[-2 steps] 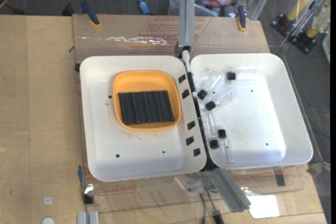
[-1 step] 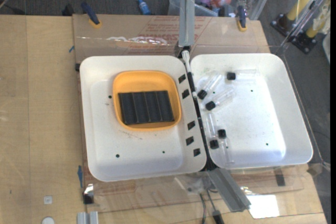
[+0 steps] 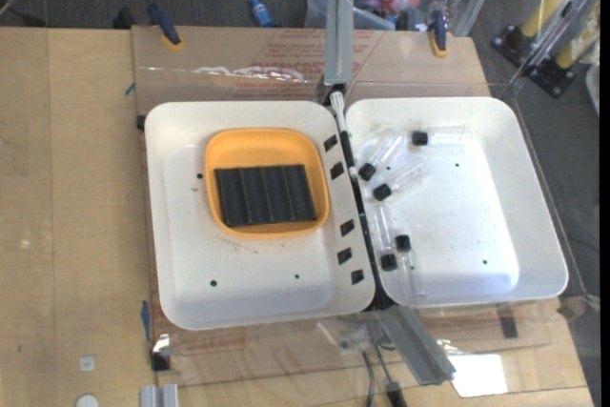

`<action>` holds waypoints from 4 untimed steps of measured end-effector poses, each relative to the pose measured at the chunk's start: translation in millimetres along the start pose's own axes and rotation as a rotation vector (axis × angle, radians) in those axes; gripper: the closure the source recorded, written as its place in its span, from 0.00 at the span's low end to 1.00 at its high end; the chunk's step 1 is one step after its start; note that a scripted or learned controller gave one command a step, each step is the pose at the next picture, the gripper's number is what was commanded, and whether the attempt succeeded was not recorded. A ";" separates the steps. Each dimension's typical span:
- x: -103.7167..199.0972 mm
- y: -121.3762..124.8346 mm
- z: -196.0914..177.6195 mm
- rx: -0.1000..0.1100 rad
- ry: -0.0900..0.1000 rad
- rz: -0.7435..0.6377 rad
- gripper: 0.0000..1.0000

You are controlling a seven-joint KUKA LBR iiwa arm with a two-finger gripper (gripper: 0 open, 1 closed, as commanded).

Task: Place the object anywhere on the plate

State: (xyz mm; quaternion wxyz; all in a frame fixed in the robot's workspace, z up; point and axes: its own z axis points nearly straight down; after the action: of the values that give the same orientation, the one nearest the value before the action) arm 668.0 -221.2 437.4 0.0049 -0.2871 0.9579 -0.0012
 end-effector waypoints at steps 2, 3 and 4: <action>0.0 0.0 0.6 -0.001 -0.001 -0.654 1.00; 0.1 0.0 0.9 -0.002 -0.002 -1.022 1.00; 1.8 -0.2 0.7 -0.005 -0.002 -1.012 1.00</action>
State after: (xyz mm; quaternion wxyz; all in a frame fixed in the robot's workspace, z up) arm 666.6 -222.3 436.6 0.0038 -0.7153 0.6988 -0.0009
